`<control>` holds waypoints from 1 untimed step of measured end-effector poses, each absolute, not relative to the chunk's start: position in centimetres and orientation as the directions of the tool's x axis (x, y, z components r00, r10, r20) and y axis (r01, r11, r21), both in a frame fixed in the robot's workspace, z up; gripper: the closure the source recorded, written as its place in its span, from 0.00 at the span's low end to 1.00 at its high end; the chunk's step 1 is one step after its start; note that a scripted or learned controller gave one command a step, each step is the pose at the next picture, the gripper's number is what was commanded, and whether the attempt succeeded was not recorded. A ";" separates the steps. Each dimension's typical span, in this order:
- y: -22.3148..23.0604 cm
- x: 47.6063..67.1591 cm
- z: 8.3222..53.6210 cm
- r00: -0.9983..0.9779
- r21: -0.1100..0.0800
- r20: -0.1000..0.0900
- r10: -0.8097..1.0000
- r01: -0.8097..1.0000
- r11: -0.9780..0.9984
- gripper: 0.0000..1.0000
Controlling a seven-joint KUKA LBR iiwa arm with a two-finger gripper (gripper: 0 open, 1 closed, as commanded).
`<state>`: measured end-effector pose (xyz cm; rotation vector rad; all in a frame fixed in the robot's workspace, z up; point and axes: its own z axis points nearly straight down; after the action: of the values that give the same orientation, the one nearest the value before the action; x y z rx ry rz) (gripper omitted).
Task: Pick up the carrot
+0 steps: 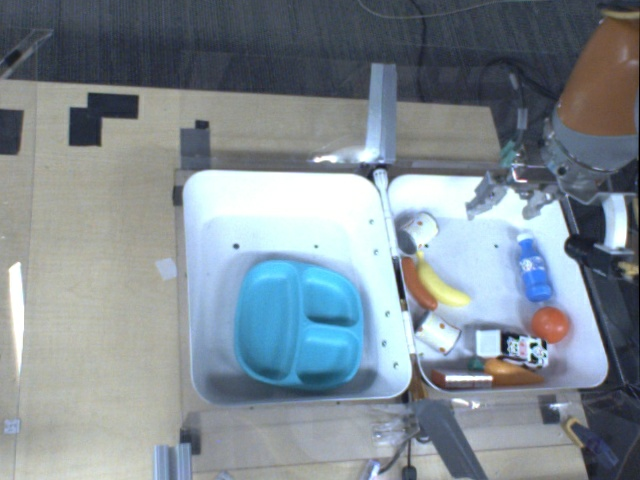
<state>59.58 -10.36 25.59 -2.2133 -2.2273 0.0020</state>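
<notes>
1. Gripper (510, 196) hangs over the far-right part of the right bin (470, 238), fingers spread apart w/ nothing between them.
2. Carrot (510, 372) lies flat at the bin's near edge, long axis roughly along that wall – well apart from the gripper, at the opposite end of the bin.
3. Just above the carrot: a small black-and-white item (525, 349), touching or nearly so. An orange ball (550, 323) sits near, toward the right.
4. Btwn gripper and carrot: a blue bottle (534, 269), upright-ish in view; banana (442, 286) over a sausage-like piece (415, 284) at the left wall.
5. Left bin (210, 218) holds a blue divided tray (298, 321).
</notes>
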 end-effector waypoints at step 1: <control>-9.8 57.3 11.1 -0.133 0.017 -0.001 0.991 0.991 0.133 0.00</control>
<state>57.31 -9.80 11.09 -2.0758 -2.3740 -0.0191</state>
